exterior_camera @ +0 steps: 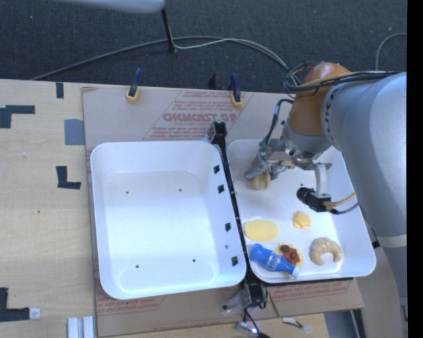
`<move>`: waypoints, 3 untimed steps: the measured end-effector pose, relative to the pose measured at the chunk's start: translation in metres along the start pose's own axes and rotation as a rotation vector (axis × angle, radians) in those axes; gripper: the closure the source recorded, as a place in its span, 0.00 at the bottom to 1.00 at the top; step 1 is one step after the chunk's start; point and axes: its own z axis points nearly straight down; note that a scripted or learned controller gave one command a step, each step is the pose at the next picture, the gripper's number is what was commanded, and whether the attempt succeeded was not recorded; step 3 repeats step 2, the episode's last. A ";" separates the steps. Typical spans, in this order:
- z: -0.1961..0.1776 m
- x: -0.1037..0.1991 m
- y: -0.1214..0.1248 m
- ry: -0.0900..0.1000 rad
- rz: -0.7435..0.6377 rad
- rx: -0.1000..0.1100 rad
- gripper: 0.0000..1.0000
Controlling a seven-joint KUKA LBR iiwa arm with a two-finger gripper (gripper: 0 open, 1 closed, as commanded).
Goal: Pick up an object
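Two white bins (158,218) on cardboard-topped bench (192,119), dark carpet (79,33) behind; pincer (262,173) state unclear.

- The grey robot arm with its orange band (370,125) runs out of the picture at the right edge, so its base is cut off.
- The two-finger gripper (262,173) covers the top of a small tan rounded object (260,183); whether the fingers grip it cannot be told.
- A small red-and-dark object (289,252) beside the blue tube (269,259) is too small to identify.
- A white blurred shape (115,4) is cut off by the top edge.
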 end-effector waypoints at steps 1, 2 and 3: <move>-0.094 0.056 -0.058 0.001 -0.004 -0.007 1.00; -0.089 0.148 -0.054 0.002 -0.007 0.002 1.00; -0.089 0.148 -0.054 0.002 -0.007 0.002 1.00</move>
